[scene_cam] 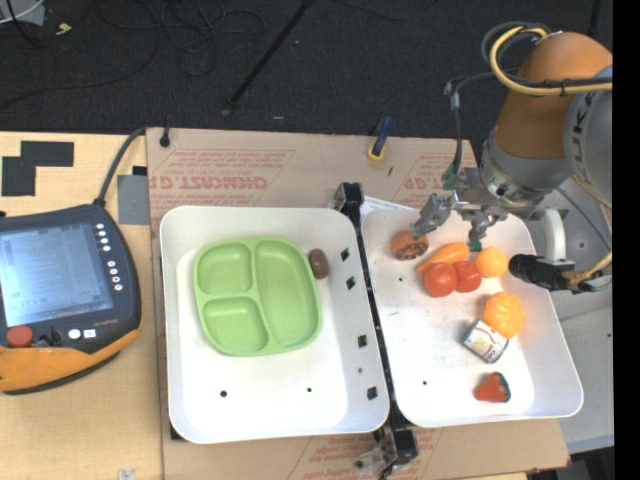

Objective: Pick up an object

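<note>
Even overhead light, soft shadows — slightly grainy

The gripper (455,223) hangs over the far part of the right bin (545,393), its two fingers spread apart above a carrot (443,255), two tomatoes (452,278) and a small brown piece (407,245). The left bin (190,408) holds a green divided plate (255,296).

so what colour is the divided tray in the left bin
Light green, plain with no pattern. The divided tray shows best in the camera view.
</note>
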